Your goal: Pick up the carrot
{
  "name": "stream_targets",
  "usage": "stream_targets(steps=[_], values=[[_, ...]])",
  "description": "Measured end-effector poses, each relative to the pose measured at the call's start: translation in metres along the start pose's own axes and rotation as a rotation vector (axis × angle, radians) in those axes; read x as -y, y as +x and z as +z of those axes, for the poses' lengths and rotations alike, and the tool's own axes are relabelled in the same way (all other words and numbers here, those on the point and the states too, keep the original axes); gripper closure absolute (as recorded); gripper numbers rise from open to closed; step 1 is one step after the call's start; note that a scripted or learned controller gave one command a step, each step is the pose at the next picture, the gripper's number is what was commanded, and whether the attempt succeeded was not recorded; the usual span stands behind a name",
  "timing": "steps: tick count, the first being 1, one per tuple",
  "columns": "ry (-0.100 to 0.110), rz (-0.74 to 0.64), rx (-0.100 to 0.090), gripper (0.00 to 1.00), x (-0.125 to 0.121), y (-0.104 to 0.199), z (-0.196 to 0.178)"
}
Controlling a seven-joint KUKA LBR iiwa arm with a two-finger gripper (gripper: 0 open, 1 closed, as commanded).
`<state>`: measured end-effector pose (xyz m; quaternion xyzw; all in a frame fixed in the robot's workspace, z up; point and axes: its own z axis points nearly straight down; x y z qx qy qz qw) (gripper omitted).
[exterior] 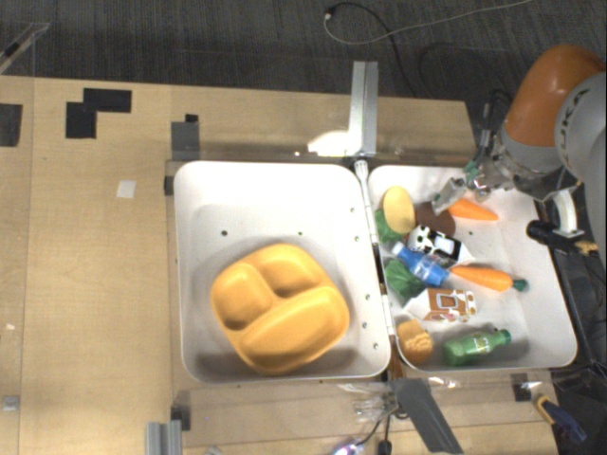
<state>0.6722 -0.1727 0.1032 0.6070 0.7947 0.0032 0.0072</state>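
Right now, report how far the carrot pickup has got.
Done: the arm has reached into the right bin, and the claw sits at the near end of the upper carrot. In hand: nothing clearly; that carrot lies on the bin floor, and the grip cannot be judged. Left: closing on it and lifting. A second carrot lies untouched beside the blue bottle.

A pale wooden worktop [85,282] fills the lower part, marked with a few black patches [98,108]. Beyond it lies dark grey carpet [190,22], crossed by a thin cable [427,22].
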Motion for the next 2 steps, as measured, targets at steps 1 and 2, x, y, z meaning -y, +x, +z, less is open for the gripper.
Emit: stream_targets(steps=[1, 2], values=[[-0.007, -0.004, 0.003, 1.0, -0.003, 0.001, -0.013], [0.005, 0.052, -0.005, 1.0, -0.025, 0.093, -0.085]])
